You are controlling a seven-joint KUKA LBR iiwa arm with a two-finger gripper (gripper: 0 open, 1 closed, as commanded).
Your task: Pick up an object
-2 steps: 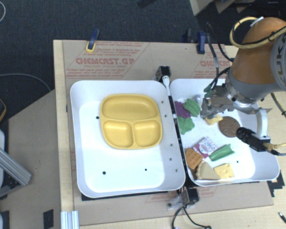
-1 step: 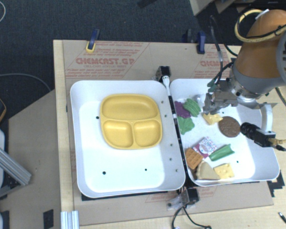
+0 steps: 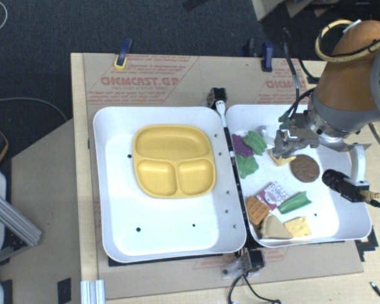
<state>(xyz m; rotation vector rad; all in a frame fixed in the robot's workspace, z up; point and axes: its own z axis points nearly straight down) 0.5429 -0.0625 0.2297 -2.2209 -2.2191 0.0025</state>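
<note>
Brown round cookie (image 3: 304, 168) lies just beside the hand (image 3: 282, 149); its grip I cannot tell.

Grey arm (image 3: 348, 109), orange band, black cables, metallic wrist.

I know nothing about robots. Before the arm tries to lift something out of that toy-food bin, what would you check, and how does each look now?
1. pincer is over the right bin: ok.
2. A target lies under it, a small yellow piece: ok.
3. Piece sits between its fingers: cannot tell.
4. Room around the target: not ok, the brown cookie and green leaf lie close.
5. Left bin has a yellow divided plate ready for a drop: ok.
</note>
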